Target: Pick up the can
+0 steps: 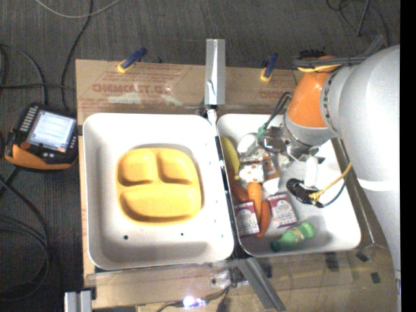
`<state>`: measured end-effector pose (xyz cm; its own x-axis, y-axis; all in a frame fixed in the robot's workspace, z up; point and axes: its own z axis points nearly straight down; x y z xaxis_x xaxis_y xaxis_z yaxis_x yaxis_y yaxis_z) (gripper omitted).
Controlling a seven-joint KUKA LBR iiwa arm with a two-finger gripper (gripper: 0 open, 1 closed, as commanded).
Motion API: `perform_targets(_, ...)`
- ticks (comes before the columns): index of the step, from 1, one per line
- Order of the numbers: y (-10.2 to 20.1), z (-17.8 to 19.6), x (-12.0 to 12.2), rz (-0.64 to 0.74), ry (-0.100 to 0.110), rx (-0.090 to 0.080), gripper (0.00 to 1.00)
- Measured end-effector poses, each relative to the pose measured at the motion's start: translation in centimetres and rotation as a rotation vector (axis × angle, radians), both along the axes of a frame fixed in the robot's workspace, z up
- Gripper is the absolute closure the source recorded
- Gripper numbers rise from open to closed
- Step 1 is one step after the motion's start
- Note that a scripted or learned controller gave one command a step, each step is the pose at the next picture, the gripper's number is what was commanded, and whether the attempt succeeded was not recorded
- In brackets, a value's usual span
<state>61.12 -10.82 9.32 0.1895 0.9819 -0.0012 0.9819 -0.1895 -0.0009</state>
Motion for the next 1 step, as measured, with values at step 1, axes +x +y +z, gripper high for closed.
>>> perform_targets(1,0.6,-0.4,4.99,-0.099,-0.008,-0.003,0.0)
